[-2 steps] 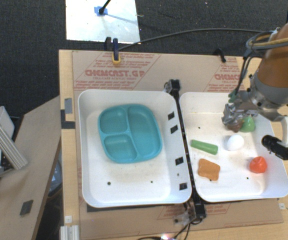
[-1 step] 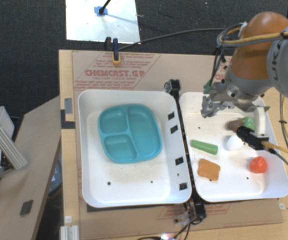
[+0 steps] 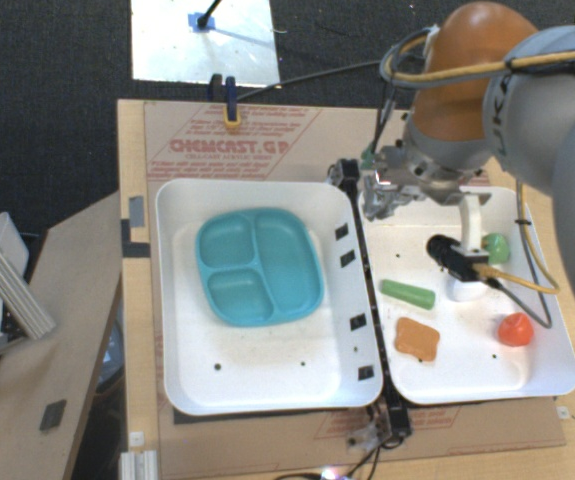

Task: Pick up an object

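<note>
Over the right bin's far left corner: the gripper [image 3: 382, 196] hangs close to the divider between the two bins.
Gripper state: whether it is spread or pressed together cannot be told from this angle; nothing shows as pinched in it.
Arm [image 3: 557, 98]: grey, reaching in from the right, with its orange band [image 3: 467, 38] above the wrist.
Right bin [image 3: 457, 380]: shallow and white, holding four small toy items, all apart from one another and from the gripper.
Green stick [image 3: 408, 293]: a long green piece lying flat near the bin's middle, nearest to the gripper.
Orange piece [image 3: 417, 338]: flat and lumpy, just on the near side of the green stick.
Green ball [image 3: 497, 247]: small and round, toward the bin's right side.
Red tomato [image 3: 515, 329]: round and orange-red, near the bin's right wall.
Left bin [image 3: 267, 373]: white, side by side with the right one.
Teal plate [image 3: 260, 266]: a divided tray with three compartments, lying flat in the left bin.
Bench [image 3: 237, 140]: covered by printed brown cardboard under both bins.
Clamp [image 3: 230, 101]: blue and yellow, at the cardboard's far edge.
White sheet [image 3: 202, 28]: beyond the bench, on dark flooring.
</note>
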Controlling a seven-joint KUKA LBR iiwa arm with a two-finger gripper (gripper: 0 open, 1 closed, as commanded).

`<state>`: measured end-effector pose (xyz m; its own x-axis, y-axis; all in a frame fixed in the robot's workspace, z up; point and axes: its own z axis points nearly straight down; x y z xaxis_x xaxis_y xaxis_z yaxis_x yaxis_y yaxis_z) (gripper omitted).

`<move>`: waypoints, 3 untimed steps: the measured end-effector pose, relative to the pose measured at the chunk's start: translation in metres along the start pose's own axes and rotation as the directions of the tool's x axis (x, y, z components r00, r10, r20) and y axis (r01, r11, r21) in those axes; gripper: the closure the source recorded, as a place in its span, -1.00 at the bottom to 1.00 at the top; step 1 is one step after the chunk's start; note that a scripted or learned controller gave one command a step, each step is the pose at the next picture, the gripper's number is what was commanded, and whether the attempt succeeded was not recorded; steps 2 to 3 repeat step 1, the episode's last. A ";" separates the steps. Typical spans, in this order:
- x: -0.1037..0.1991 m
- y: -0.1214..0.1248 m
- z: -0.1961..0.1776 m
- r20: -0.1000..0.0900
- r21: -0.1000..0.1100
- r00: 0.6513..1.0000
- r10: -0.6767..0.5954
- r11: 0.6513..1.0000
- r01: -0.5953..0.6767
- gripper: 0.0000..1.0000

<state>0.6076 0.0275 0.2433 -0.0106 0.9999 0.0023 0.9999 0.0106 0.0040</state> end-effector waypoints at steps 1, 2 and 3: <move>0.046 0.022 -0.001 0.001 0.000 1.000 0.002 1.000 -0.002 1.00; 0.046 0.022 -0.001 0.001 0.000 1.000 0.002 1.000 -0.002 1.00; 0.046 0.022 -0.001 0.001 0.000 1.000 0.002 1.000 -0.002 1.00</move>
